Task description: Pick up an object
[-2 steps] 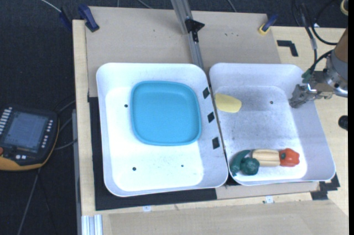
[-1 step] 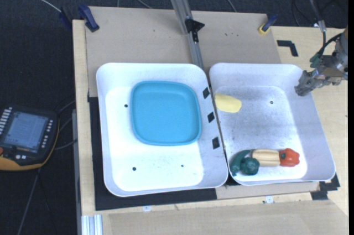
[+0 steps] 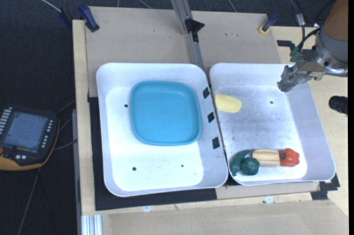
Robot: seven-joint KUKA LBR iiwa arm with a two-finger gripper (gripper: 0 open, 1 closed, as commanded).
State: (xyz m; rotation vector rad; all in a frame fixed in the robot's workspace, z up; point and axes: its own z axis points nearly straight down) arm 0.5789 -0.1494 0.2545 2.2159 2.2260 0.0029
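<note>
Grey gripper (image 3: 289, 80): hanging over the far right rim of the right bin (image 3: 271, 118), at the end of the arm (image 3: 334, 40) reaching in from the right; nothing is showing between its fingers, and whether they are spread or closed cannot be told from this slant.
Step in hand: judging by the pose, the approach is under way; the gripper is sitting well apart from every object and no grasp is being made yet.
Nearest candidate: a pale yellow piece (image 3: 228, 103) is lying in the right bin's far left corner, just beside the wall that meets the left bin (image 3: 113, 118).
Other candidates: a green lump (image 3: 245, 165), a tan cylinder (image 3: 266, 157) and a red piece (image 3: 289, 157) are lying in a row along the right bin's near wall, looking as if they are touching one another.
Blue tray (image 3: 165, 112): sitting flat in the left bin, beyond the right bin's left wall.
Look of the yellow piece: small, rounded, low and smooth, lying alone with bare bin floor around it.
Next move, as a judgement: the gripper is needing to travel across the right bin toward one object, centre over it and descend with fingers parted.
Likely easiest pick: the yellow piece, since it is lying apart from the others, though the bin wall beside it is crowding one side.
</note>
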